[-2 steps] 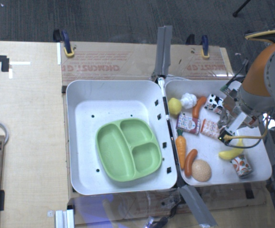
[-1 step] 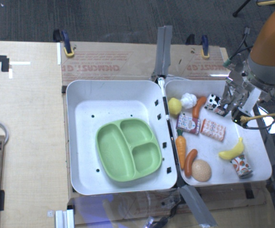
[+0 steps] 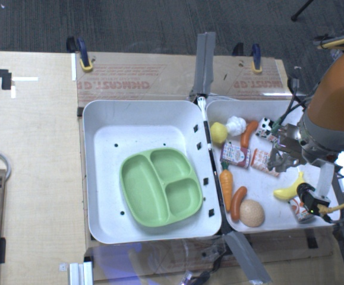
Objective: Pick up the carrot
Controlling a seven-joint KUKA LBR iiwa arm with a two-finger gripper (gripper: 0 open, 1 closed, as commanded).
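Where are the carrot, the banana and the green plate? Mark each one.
carrot (image 3: 226, 189), camera view, middle of its orange body.
banana (image 3: 289, 189), camera view, middle of its yellow curve.
green plate (image 3: 137, 186), camera view, floor of its large left compartment.

A single fixed camera looked down on the bench (image 3: 35, 135) from above at a slant, far enough back to take in both white bins: the left bin (image 3: 100, 177) sat mid-frame and the right bin (image 3: 267, 200) toward the right. The arm (image 3: 335, 105) entered from the right edge.
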